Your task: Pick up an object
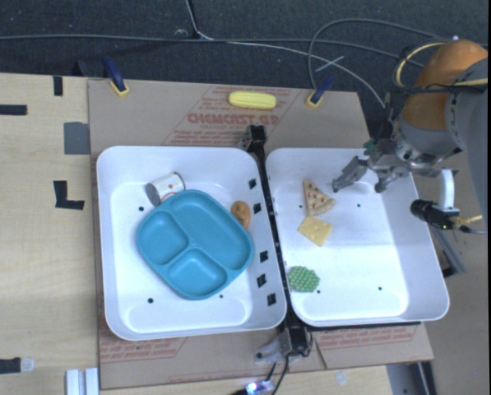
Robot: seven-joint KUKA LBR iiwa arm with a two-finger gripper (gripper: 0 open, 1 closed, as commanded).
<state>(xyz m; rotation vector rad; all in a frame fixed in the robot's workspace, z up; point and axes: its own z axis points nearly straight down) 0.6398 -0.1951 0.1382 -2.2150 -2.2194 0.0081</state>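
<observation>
- The left bin (118, 220) holds a blue divided tray (194, 243) with three compartments, lying a little turned near the bin's middle.
- Just beyond the tray's far left corner lies a small can-like cup (164, 188) on its side, its open end turned toward the left.
- At the tray's right edge, touching or nearly touching it, sits a small brown rounded piece (242, 213), close to the divider between the bins.
- The right bin (409, 299) holds three things, all in its left half: a triangular pizza slice (315, 197) farthest from the camera, a pale yellow cheese wedge (315, 230) just below it, and a green round bumpy piece (303, 280) near the bin's near left corner.
- The end effector (362, 177) hangs over the far right part of the right bin, its two fingers spread apart with nothing between them; the left finger (347, 175) points toward the pizza slice without touching it.
- On the counter (31, 245) beyond the bins, a yellow banana-like piece (252, 99) lies on the cardboard sheet (146, 109).
</observation>
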